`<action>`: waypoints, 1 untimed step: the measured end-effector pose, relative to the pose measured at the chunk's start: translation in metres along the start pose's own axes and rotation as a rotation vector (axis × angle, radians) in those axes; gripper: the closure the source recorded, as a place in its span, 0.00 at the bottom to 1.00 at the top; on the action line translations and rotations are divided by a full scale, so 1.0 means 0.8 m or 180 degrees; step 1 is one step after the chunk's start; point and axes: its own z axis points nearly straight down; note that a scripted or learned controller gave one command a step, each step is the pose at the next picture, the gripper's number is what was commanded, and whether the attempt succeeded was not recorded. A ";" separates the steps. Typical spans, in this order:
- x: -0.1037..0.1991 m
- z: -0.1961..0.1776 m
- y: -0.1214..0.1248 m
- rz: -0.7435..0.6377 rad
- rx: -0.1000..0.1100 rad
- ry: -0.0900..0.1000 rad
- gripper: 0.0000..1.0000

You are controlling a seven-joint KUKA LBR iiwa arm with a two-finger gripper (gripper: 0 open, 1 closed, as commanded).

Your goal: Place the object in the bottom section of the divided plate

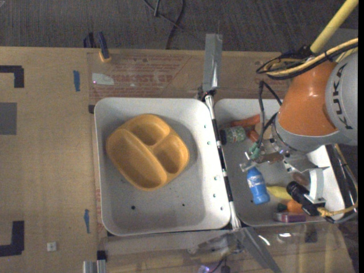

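Here, blue bottle [257, 185] lies just below tool [254, 155].

The wooden bench [51, 152] bears two white bins, left [165, 215] and right [242, 212], touching side by side.

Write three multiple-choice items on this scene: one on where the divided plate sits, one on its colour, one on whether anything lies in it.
1. Where is the divided plastic plate?
A. in the left white bin
B. in the right white bin
C. on the bare wooden bench

2. What colour is the plate?
A. blue
B. yellow-orange
C. green

3. What lies in the plate's sections?
A. the small blue plastic bottle
B. an orange carrot-like piece
C. nothing

Answers:
1 A, the plate rests inside the left bin.
2 B, its whole surface is yellow-orange.
3 C, its sections show bare plastic; the blue bottle lies in the right bin.
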 end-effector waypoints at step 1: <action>0.083 -0.040 -0.011 0.0064 0.0004 -0.0004 1.00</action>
